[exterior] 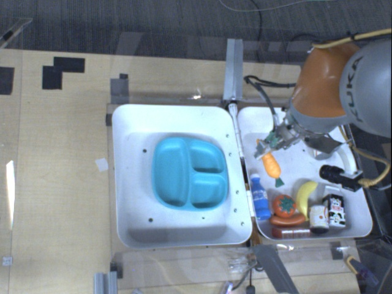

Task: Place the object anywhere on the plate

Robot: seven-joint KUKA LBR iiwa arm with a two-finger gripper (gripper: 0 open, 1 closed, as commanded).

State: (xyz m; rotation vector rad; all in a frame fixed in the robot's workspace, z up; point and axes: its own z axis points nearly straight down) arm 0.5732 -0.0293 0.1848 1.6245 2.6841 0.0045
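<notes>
1. Carrot, orange with a green tip, hangs just under the hand over the right bin; whether the fingers pinch it cannot be told from this slant.
2. Blue sectioned plate sits in the left bin, well apart from the carrot.
3. Below the carrot, along the right bin's near wall, lie a blue bottle, a tomato, a banana and a small cow-print carton.
4. Grey arm with its orange band reaches over the counter.

Light wooden bench beneath dark carpet.
</notes>
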